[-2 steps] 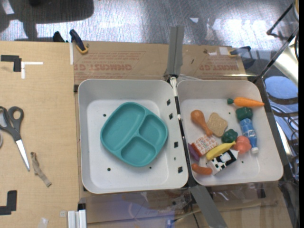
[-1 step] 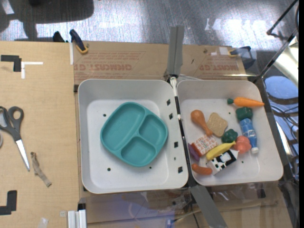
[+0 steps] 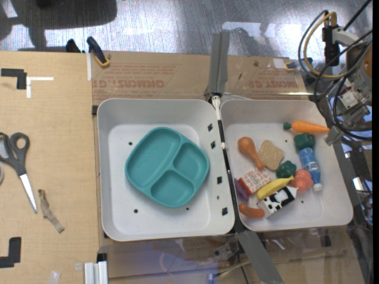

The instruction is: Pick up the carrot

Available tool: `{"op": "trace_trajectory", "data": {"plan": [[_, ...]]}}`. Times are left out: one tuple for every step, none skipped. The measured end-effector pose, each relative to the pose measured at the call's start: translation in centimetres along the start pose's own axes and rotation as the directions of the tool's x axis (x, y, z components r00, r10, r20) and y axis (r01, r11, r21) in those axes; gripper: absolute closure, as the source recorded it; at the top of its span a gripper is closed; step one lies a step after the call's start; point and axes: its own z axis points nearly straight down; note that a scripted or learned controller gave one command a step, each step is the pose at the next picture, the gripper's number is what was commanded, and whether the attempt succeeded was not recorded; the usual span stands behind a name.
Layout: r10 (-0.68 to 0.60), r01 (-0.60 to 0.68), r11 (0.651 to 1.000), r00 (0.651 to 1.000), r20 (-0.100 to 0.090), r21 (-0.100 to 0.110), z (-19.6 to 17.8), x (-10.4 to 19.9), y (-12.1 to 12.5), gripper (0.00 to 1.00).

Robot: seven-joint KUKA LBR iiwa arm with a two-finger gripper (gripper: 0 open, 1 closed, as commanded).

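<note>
Two white bins are sitting side by side on the worktop; the carrot [image 3: 309, 126] is lying untouched at the right bin's [image 3: 337, 218] far edge, apart from the toy pile, easing a grab.

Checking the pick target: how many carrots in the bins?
1. The carrot lies along the far right side of the right bin, beside a dark green toy. The toy pile nearer the front could hide another.
</note>
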Motion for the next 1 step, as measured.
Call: {"op": "trace_trajectory", "data": {"plan": [[-0.112, 0.112, 0.994, 0.994, 0.000, 0.002, -14.45, -0.48, 2.58, 1.00]]}}
